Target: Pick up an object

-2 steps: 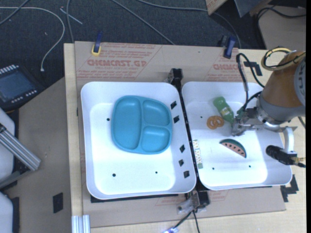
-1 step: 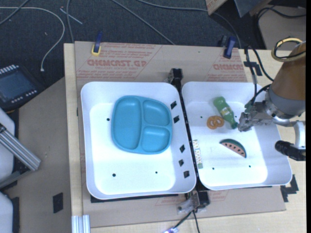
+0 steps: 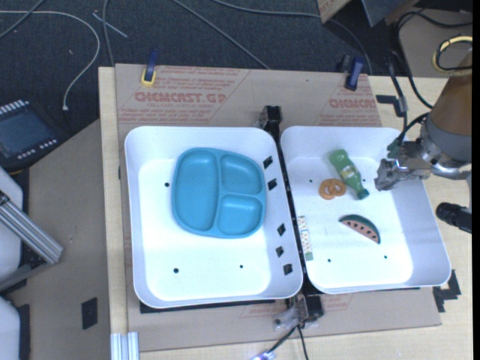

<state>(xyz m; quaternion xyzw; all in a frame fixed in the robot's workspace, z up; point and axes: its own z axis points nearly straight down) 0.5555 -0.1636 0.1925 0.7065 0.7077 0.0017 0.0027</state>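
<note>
Bench (image 3: 225,96): pale wood board, red printed lettering along its far strip, two blue clamps on the far edge, one at left (image 3: 151,67) and one at right (image 3: 353,71). Dark carpeted floor (image 3: 225,13) beyond the bench, with thin white cables (image 3: 82,32) looping across it. Small dark screen device (image 3: 24,130) sits off the bench at far left.

Left bin (image 3: 142,223): shallow, white, rounded corners. Holds a blue divided plate (image 3: 219,192) with three compartments, lying flat toward the bin's far half. Small black dots on the bin floor near the plate.

Black clips run down the seam where the two bins meet.

Right bin (image 3: 405,261): three objects. Orange ring-shaped piece (image 3: 331,190) near the centre. Green bottle (image 3: 348,172) lies on its side, slanted, just beside and apparently touching the ring's right. Watermelon slice (image 3: 361,229) lies apart from both, nearer the front edge, red face up with dark rind along its lower curve.

Gripper (image 3: 388,172) hangs over the right bin's far-right part, just right of the green bottle, no clear contact with it. Whether its fingers are released or clenched cannot be told from this angle; nothing visible between them. Grey arm with orange band (image 3: 457,111) enters from the right edge
</note>
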